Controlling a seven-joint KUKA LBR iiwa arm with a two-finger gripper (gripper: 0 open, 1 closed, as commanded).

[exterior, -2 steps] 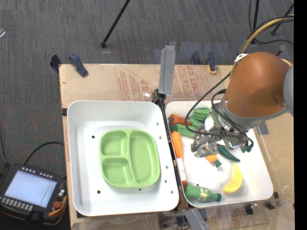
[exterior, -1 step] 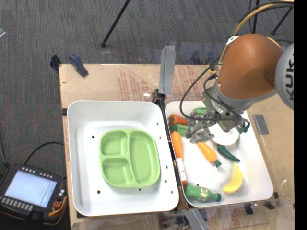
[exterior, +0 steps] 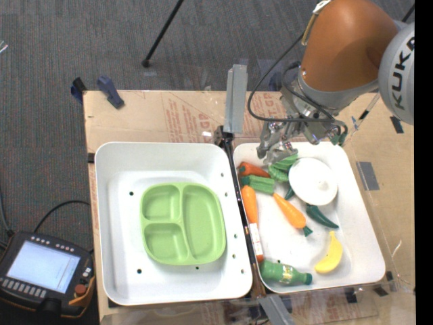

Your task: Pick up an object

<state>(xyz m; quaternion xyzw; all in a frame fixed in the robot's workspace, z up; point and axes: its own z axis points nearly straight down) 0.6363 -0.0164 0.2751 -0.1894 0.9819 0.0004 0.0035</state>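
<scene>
We found the gripper [exterior: 276, 146] low over the far left part of the right bin [exterior: 358, 239], its metal fingers pointing down at a cluster of toy vegetables; whether those fingers were spread or pressed together we could not tell, and we saw nothing clearly between them. Directly under and just nearer than the fingertips lay a green pea pod [exterior: 284, 161], touching a second green vegetable [exterior: 260, 183] that sat a little further toward us and to the left. Just left of the gripper, an orange carrot [exterior: 252, 170] lay against the bin's left wall. To the right of and nearer than the gripper sat a white round lid-like dish [exterior: 313, 181] (we could not make out exactly what it was), overlapping the green pieces. Nearer still lay a long carrot [exterior: 249, 204] by the left wall, another carrot [exterior: 291, 212] pointing diagonally, and a dark green pepper [exterior: 321, 217] beside the dish. Well away from the gripper, at the near end, we saw a banana [exterior: 329, 254] and a green bottle [exterior: 285, 273] lying on its side. Far to the gripper's left, the left bin [exterior: 115, 276] held a light green divided plate [exterior: 183, 223].
</scene>
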